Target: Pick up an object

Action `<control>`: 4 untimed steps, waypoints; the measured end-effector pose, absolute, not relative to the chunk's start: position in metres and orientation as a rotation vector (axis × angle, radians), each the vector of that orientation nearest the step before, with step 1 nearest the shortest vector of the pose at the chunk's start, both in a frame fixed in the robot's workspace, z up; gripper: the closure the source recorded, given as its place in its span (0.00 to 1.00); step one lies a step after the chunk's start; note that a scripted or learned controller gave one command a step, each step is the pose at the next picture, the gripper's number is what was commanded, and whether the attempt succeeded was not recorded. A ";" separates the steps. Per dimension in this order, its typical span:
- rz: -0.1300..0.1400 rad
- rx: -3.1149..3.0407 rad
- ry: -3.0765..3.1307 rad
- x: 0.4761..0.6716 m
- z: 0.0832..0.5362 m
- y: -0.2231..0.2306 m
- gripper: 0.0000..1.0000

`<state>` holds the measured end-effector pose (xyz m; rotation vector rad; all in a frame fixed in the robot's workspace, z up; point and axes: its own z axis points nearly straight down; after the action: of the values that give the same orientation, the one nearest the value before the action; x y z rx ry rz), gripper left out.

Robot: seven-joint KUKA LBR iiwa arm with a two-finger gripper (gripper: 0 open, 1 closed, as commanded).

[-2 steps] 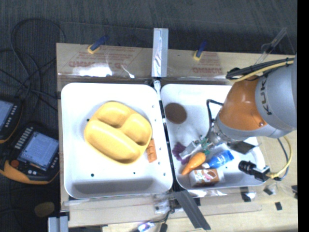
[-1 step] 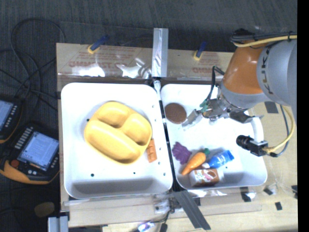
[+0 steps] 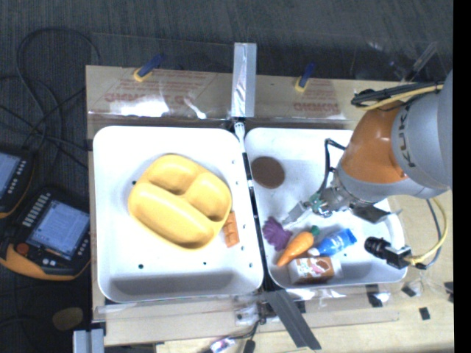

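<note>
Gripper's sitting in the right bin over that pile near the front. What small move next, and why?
Probably lower straight down a little. The gripper hangs just above the carrot and blue bottle, with nothing visibly between its fingers. The purple toy lies close to the carrot's left, so a sideways shift risks nudging it.

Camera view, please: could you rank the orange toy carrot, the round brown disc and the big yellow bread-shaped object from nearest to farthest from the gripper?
Measured from the gripper in the right white bin:
1. Orange toy carrot, just below it toward the bin's front.
2. Round brown disc, up-left near the divider.
3. Big yellow bread-shaped object, across in the left white bin.
</note>
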<state>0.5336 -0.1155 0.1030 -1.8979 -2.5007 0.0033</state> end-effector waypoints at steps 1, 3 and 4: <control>0.002 -1.593 -2.707 0.540 0.183 -0.078 0.00; 0.003 -1.929 -2.477 0.484 0.183 -0.045 0.00; 0.003 -1.720 -2.626 0.488 0.113 -0.100 0.00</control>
<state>0.4881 -0.1001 0.1134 -1.7197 -2.6263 0.0035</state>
